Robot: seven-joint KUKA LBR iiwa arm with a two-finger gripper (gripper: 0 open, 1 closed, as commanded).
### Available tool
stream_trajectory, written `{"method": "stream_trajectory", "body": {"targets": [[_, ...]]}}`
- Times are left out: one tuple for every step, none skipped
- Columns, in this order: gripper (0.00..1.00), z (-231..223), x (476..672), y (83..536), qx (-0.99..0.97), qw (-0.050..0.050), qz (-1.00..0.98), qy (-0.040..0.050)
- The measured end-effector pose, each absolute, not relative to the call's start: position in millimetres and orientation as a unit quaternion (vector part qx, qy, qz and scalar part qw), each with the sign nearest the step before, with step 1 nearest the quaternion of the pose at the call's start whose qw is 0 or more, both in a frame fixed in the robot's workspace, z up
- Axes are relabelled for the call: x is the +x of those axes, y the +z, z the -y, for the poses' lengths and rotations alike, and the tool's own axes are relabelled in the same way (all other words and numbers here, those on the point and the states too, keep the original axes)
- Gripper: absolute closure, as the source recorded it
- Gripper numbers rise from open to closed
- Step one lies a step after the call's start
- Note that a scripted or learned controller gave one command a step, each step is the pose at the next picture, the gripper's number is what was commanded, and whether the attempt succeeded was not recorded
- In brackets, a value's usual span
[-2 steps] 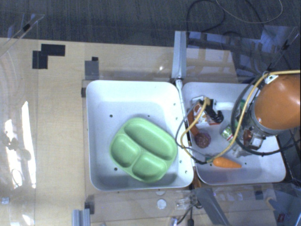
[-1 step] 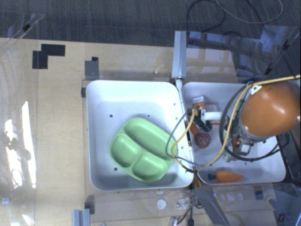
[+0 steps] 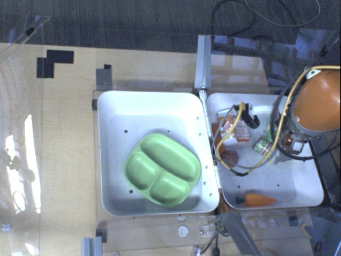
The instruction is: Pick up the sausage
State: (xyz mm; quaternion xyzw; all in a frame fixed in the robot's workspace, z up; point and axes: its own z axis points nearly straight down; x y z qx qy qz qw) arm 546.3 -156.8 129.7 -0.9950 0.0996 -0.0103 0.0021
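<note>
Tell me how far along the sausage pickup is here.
Nothing looks done yet. The arm hangs over the right bin, where a dark reddish piece, possibly the sausage, lies among small items near a carrot. Reaching, gripping and lifting it all remain.

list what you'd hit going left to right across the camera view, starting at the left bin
left white bin → green divided plate → metal divider between the bins → right white bin → orange carrot → arm's orange band. The small items clustered in the right bin overlap too much to order.
</note>
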Motion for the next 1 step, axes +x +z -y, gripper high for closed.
{"method": "stream_trajectory", "body": {"targets": [[1.00,176.9,560.8,187.7,-0.995,0.004,-0.102,-0.0175]]}}
